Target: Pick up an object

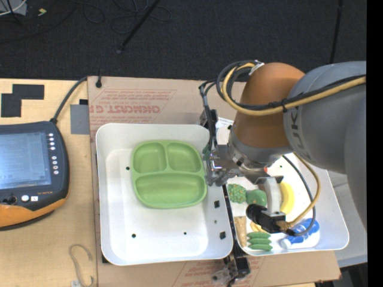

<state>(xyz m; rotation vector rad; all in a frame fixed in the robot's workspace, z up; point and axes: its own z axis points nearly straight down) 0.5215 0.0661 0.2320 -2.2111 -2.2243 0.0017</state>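
Left bin (pixel 119 232) has bare floor around the green plate (pixel 169 173); gripper (pixel 215 167) state indiscernible.

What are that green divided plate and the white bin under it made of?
The green divided plate looks like moulded plastic: one even colour, rounded compartment edges, a soft matte sheen. The left white bin also seems plastic, smooth and slightly glossy, with rounded corners. Neither can be confirmed by sight alone.
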